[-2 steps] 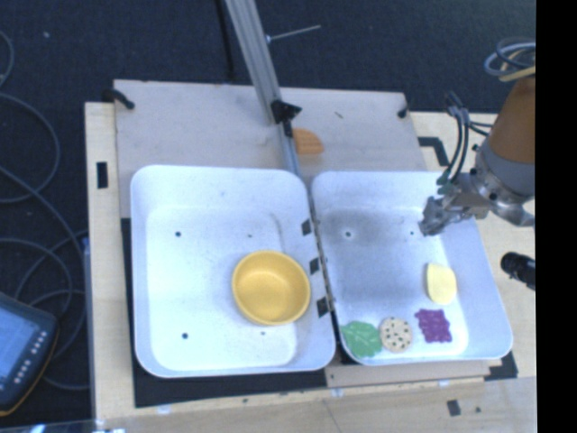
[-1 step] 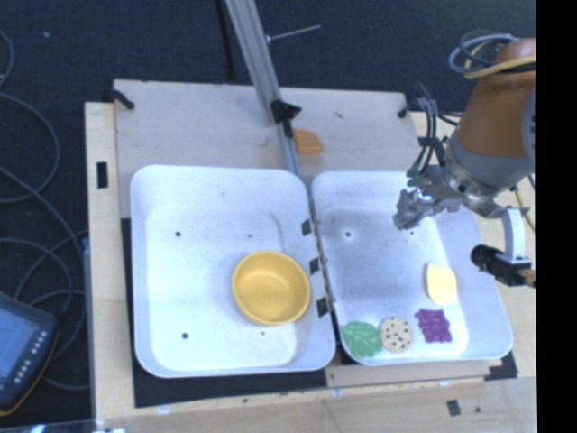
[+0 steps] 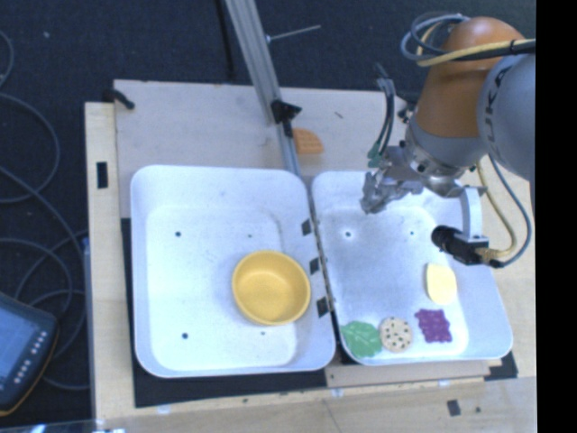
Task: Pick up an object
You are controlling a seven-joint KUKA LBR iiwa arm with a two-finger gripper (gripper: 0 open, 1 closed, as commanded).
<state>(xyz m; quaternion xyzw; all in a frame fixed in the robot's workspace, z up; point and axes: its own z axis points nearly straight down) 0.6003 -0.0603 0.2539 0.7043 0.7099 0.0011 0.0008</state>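
Basically no pick yet: tool hangs over the right bin with nothing seen in it.

The tool sits above the far-left corner of the right bin, on the grey arm with its orange band; whether it is released or clenched cannot be told from this slant, and nothing shows in it. Candidates all lie along the right bin's near and right edges, well apart from the tool: green piece at the near-left corner, cookie just beside it, purple piece next along, pale yellow piece by the right edge. The yellow bowl rests in the left bin near its right edge. A small orange object lies on the worktop beyond both bins. Judged: approach, descent, grasp and lift all remain.
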